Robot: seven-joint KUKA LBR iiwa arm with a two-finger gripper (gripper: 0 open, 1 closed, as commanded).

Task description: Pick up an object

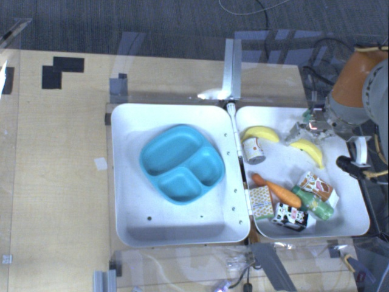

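Camera view: The counter (55,163) presented a pale wood-grain surface carrying two shallow white bins with rounded corners, set side by side and touching along a riveted centre seam. The left bin (130,224) contained one glossy blue divided plate (181,163), three compartments, lying flat near the bin's centre with bare floor on all sides.

The right bin (355,221) held the graspable objects. One curved yellow banana (261,133) lay at the upper left, just beside a small cylindrical can (253,151) tipped on its side. A second banana (310,151) lay to the right. An orange carrot (276,190) lay diagonally at mid-bin; a printed carton (261,202), a black-and-white patterned item (290,216) and a green-and-white packet (319,194) crowded the lower half.

The gripper (313,128) stood over the right bin's upper edge, near the second banana. Whether the fingers were spread or closed cannot be told. Nothing was visibly held.
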